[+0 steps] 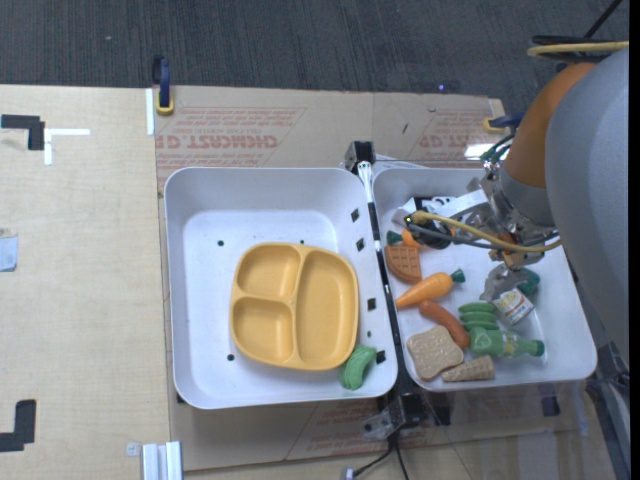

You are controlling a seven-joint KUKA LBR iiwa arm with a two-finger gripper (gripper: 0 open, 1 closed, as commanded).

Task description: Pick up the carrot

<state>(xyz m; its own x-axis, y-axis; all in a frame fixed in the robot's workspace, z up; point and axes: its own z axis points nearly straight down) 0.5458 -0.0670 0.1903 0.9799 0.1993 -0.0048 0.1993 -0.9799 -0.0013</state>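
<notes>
carrot (427, 288) lying left of end effector (503, 271), apart

Setting: robotics lab test cell, not a domestic space. Evidence: pale wood bench (70, 298) with black tape markers (25, 131) and a protective cardboard sheet (270, 128) clamped at its far edge; two shallow white bins (180, 298) fixed side by side; toy plastic food (470, 318) as test objects; grey industrial arm (600, 168) with orange band; dark carpet (300, 18) beyond.
</notes>
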